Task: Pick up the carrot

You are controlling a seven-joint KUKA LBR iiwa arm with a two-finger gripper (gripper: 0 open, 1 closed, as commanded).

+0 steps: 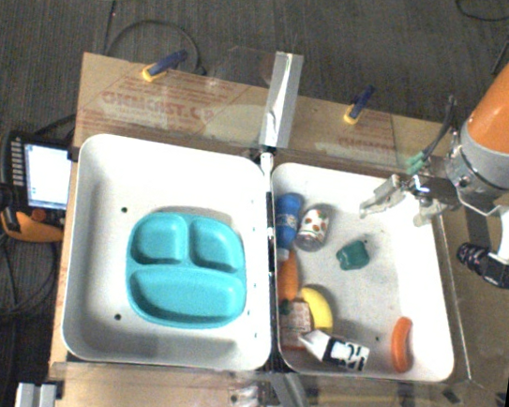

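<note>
Gripper (383,196) of mine hangs over the upper right part of the right bin (443,302), fingers spread and nothing between them, well apart from anything I could take. From the camera view, the carrot (290,277) lies against the left wall of that bin, a slim orange piece running lengthwise along the wall, with a blue bottle (286,214) just above it, a yellow lemon (317,307) touching its lower right and a small packet (294,322) at its lower end. A green block (354,254) sits near the bin's middle, an orange disc (401,344) near the lower right corner. The left bin (100,222) holds a teal tray (188,270). I judge the carrot a light, stiff plastic toy, smooth and likely to slip, so I would close across its narrow width near the middle, though the wall on one side leaves little room for a finger.
</note>
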